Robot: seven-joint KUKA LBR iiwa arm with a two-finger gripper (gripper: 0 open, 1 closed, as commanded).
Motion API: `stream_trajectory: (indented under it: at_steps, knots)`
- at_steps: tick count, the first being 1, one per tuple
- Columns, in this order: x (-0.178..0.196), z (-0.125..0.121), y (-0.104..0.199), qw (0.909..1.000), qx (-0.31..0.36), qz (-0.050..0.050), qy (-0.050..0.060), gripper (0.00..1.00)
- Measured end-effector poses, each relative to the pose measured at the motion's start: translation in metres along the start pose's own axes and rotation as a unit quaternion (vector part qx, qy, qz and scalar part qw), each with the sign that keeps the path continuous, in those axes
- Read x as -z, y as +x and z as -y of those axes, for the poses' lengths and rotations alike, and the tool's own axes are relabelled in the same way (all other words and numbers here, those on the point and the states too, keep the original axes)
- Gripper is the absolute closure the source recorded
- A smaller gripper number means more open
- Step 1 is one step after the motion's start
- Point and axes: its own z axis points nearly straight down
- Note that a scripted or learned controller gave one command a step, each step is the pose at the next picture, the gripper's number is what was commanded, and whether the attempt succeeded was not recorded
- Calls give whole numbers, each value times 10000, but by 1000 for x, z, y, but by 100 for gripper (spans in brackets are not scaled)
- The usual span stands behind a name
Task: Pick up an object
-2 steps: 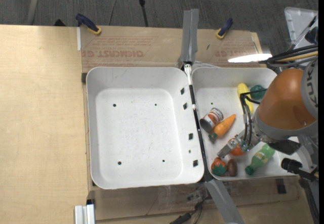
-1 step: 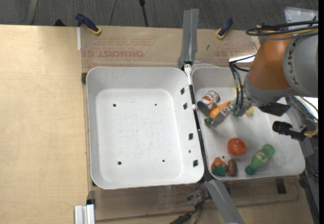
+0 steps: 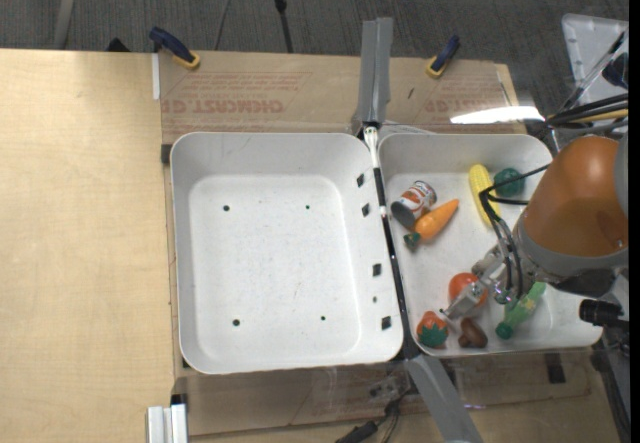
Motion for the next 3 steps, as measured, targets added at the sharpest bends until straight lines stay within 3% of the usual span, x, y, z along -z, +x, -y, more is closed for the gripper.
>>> stream_trajectory:
  at_steps: [1, 2, 3]
  knots:
    - [1, -117, -88, 9928, 1195, 20, -12, 0]
    - [1, -129, -104, 9990, -457, 0, 5, 0]
    - [0, -43, -32, 9995, -309, 0, 1, 0]
